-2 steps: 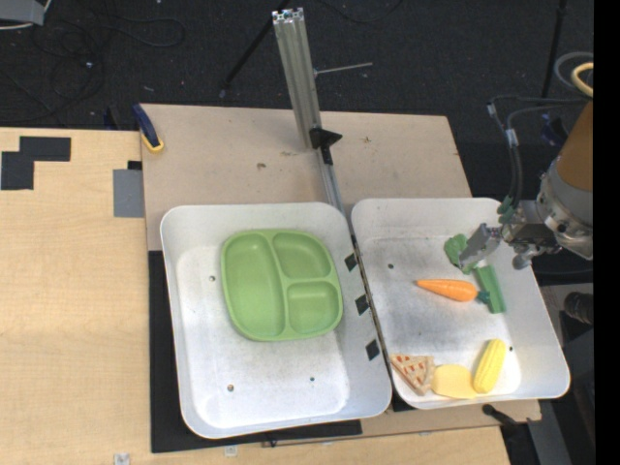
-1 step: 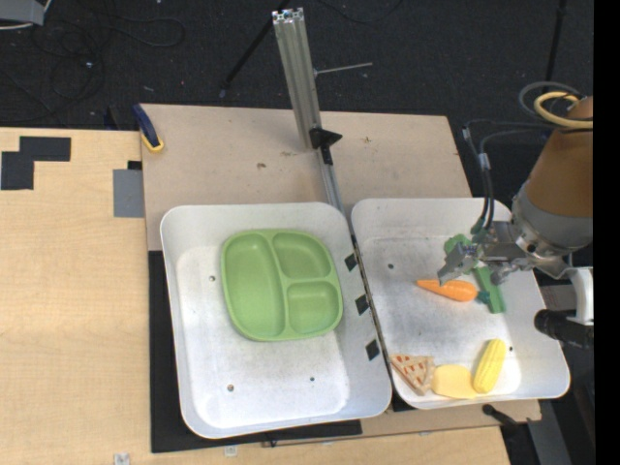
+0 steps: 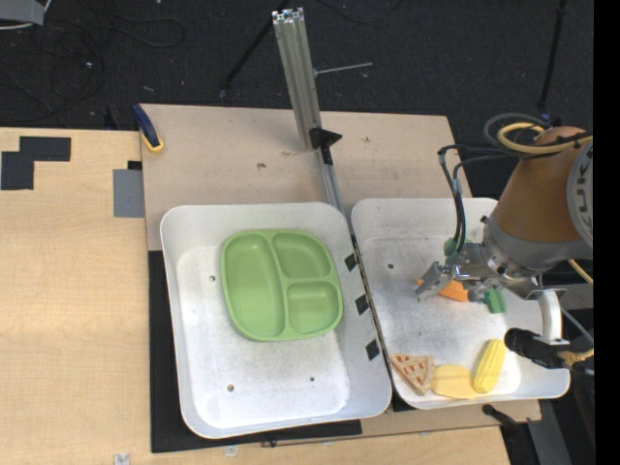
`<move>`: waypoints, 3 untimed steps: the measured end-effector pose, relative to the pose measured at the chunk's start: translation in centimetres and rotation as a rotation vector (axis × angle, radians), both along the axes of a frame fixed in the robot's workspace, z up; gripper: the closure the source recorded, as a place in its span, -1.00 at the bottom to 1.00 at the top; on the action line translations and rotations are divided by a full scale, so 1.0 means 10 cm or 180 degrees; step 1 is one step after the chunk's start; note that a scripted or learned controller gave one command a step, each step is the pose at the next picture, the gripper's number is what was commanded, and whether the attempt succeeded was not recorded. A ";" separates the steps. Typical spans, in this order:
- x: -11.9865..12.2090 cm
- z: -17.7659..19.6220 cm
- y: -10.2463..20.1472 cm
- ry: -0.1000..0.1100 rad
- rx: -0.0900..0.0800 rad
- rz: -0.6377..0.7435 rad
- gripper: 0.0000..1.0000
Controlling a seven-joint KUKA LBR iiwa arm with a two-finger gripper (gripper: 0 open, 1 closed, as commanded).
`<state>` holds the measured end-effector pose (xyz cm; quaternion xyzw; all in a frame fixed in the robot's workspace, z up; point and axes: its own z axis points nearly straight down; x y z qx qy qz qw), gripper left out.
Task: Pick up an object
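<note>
My gripper (image 3: pixel 444 279) hangs low over the middle of the right bin (image 3: pixel 407 250), reaching in from the right. A small orange piece (image 3: pixel 452 293) lies right at the gripper's tip, touching it or just under it. Beside it to the right sits a small green piece (image 3: pixel 496 302). Along the bin's front edge lie a yellow corn cob (image 3: pixel 489 365), a pale yellow lump (image 3: pixel 451 383) and a waffle-patterned wedge (image 3: pixel 414 370).
The left bin (image 3: pixel 194 356) holds a green divided plate (image 3: pixel 282 285) near its middle. A metal post (image 3: pixel 299 76) rises behind the bins. Black clips (image 3: pixel 361 303) mark the rim where the two bins meet.
</note>
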<state>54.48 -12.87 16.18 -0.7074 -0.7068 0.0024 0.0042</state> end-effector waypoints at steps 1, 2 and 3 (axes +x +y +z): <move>-0.04 -0.44 -0.01 -0.0004 -0.0001 -0.0002 -1.00; -0.04 -0.32 -0.03 -0.0013 -0.0004 -0.0017 1.00; -0.03 0.27 -0.12 -0.0040 -0.0012 -0.0014 1.00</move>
